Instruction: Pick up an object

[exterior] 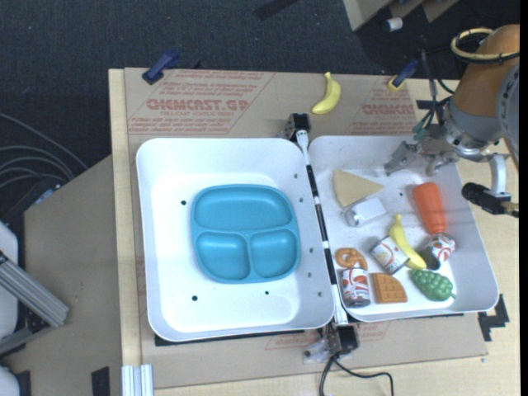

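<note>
Camera view, end effector [419,157] spread wide over right bin [487,258], orange carrot [429,206] beside it, cheese wedge [355,186], yellow banana [406,242], blue sectioned tray [244,231] in left bin [157,221]

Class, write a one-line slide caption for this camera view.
Gripper open above right bin of toy food; blue tray in left bin.

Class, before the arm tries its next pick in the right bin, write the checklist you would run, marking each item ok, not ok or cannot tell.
1. Gripper is over the right bin: ok.
2. Nothing held between its fingers: ok.
3. Carrot lies apart from its neighbours: ok.
4. Cheese wedge is unobstructed from above: ok.
5. Fingers are centred over one item: not ok.
6. Height above the bin floor: cannot tell.
</note>
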Motion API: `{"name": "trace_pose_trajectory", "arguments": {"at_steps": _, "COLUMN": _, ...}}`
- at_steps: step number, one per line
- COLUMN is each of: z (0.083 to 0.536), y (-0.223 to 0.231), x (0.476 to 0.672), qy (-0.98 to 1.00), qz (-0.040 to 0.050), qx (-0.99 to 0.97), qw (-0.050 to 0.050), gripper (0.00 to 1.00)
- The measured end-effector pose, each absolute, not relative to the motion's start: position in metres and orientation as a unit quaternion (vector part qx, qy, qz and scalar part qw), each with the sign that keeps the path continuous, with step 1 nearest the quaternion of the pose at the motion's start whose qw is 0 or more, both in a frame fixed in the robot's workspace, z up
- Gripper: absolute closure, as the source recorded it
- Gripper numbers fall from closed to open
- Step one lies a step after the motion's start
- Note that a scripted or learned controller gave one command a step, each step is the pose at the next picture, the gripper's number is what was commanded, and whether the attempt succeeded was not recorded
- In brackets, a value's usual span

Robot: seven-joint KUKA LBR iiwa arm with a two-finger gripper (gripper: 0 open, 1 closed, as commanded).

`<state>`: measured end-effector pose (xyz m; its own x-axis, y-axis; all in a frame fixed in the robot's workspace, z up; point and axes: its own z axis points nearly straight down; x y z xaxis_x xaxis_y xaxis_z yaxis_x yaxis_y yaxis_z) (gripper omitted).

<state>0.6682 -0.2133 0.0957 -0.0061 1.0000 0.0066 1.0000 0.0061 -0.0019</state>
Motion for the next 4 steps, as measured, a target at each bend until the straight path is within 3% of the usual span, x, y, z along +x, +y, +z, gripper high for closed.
{"name": "trace_pose_trajectory", "arguments": {"at_steps": 2, "z": 0.086, "y": -0.215, "x": 0.668, "qy": -0.709, "qz": -0.0033, "qx": -0.705, "qw": 0.009, "gripper": 0.0}}
{"name": "trace_pose_trajectory", "arguments": {"at_steps": 3, "z": 0.096, "y": -0.22, "x": 0.668, "qy": -0.709, "qz": -0.0015, "qx": -0.705, "qw": 0.001, "gripper": 1.0}}
{"name": "trace_pose_trajectory", "arguments": {"at_steps": 4, "z": 0.095, "y": -0.216, "x": 0.669, "qy": -0.71, "qz": -0.0028, "qx": -0.705, "qw": 0.005, "gripper": 0.0}}
